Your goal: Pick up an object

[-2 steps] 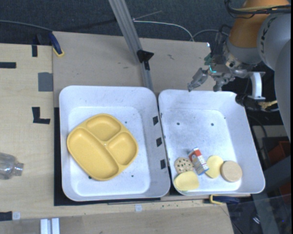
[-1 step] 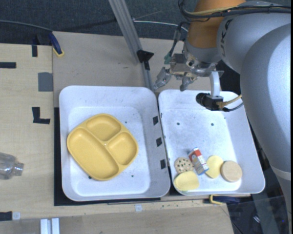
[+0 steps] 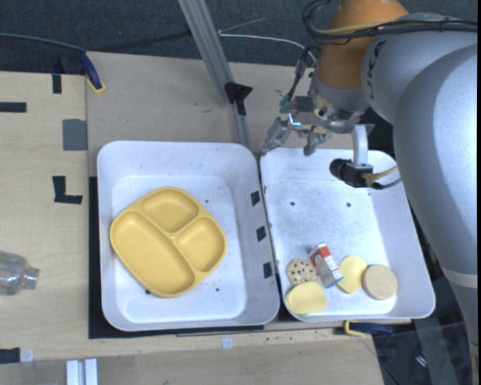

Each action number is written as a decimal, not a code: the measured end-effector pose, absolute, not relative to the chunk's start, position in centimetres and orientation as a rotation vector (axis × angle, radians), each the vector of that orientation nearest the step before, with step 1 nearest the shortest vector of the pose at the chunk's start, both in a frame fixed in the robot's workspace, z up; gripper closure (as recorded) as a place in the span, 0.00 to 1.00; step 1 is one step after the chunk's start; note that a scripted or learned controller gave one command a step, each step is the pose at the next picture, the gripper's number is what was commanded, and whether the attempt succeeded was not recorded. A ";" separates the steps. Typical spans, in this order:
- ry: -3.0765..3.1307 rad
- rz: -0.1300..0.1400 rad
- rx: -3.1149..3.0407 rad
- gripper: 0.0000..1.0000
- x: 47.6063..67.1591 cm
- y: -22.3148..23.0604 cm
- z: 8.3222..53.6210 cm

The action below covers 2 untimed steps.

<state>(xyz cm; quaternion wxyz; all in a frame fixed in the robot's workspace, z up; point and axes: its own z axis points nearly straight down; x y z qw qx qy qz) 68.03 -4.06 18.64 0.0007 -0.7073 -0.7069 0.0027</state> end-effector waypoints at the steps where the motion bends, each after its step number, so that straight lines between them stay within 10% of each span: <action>1: -2.226 0.004 -2.212 0.00 64.4 2.8 18.8; 2: -2.221 0.005 -2.219 0.00 63.0 2.5 18.8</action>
